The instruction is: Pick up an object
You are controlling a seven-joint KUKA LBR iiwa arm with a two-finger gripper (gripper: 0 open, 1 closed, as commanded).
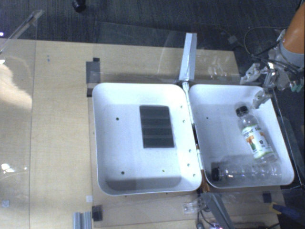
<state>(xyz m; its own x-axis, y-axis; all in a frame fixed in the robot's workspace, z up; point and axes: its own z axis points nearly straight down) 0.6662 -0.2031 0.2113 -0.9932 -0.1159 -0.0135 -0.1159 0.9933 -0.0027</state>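
A clear plastic bottle [255, 138] with a black cap and a white, green and orange label lies in the right bin [209, 128], cap pointing to the far side. A second clear bottle [245, 173] with a black cap lies along that bin's near wall. A dark ribbed rectangular block [156, 126] lies flat in the middle of the left bin [107, 142]. My gripper [256, 86] hangs over the far right corner of the right bin, just beyond the labelled bottle's cap. Its fingers stand apart, open, with nothing between them.
A metal bracket [188, 56] rises behind the seam between the two bins. Cables [259, 37] loop behind the arm at the top right. The wooden bench [47, 128] stretches to the left of the bins.
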